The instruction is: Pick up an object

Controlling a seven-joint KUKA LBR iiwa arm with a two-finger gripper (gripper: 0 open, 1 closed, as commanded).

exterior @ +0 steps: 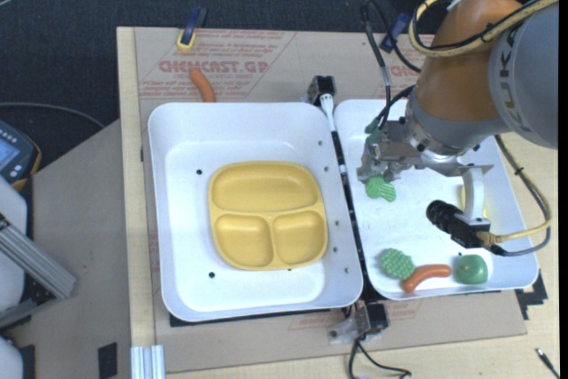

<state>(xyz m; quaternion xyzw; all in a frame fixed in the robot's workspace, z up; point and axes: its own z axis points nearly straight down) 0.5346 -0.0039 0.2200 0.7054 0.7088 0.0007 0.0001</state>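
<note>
Above the right bin (pixel 510 191), the gripper (pixel 380 166) hangs over a green toy (pixel 382 188); grip unclear, nothing lifted yet.

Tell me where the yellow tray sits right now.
The yellow tray lies in the middle of the left bin, well left of the gripper over the right bin.

Grey arm (pixel 532 67) with rounded orange band (pixel 461 58); black and yellow cables looped above the band; metal gripper (pixel 382 166) block below.
</note>
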